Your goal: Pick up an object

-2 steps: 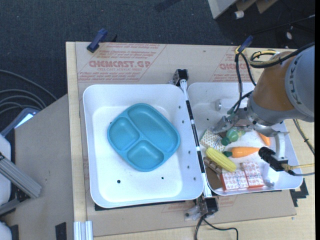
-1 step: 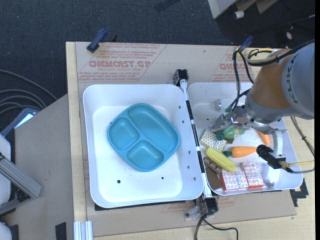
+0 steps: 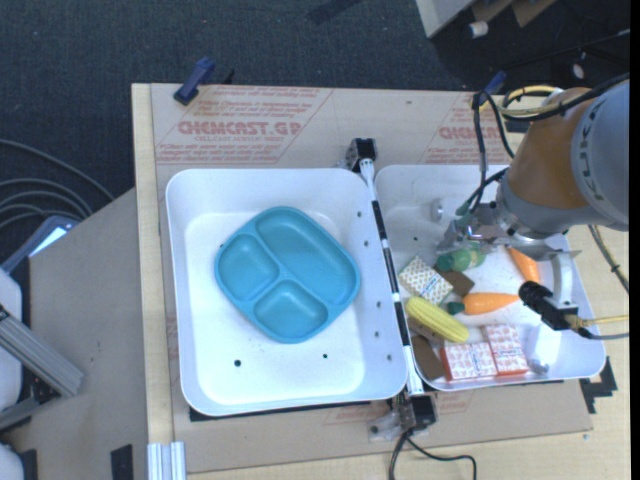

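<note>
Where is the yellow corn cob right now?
The yellow corn cob lies in the right bin, near its left wall, just below the checkered packet and left of the orange carrot.

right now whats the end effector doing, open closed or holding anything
end effector: low in the right bin, just above a green toy; cannot be told whether it grips anything.
</note>
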You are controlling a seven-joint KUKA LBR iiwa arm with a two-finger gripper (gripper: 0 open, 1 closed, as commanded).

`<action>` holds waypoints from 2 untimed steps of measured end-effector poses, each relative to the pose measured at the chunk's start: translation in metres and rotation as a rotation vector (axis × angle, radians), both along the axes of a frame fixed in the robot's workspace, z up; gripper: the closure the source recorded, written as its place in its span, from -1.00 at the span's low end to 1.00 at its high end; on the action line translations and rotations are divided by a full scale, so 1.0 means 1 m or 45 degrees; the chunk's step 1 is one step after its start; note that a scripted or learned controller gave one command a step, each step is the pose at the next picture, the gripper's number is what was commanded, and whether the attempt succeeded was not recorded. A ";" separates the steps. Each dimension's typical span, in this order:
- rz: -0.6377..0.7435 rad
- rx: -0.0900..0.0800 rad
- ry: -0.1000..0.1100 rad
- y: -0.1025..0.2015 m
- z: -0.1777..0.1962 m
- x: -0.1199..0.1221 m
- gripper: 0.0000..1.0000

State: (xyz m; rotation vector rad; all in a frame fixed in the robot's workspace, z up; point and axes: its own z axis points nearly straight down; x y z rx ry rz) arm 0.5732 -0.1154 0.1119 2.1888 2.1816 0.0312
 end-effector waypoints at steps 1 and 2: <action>0.005 0.029 0.065 0.078 0.073 -0.019 1.00; 0.005 0.029 0.066 0.078 0.073 -0.019 -1.00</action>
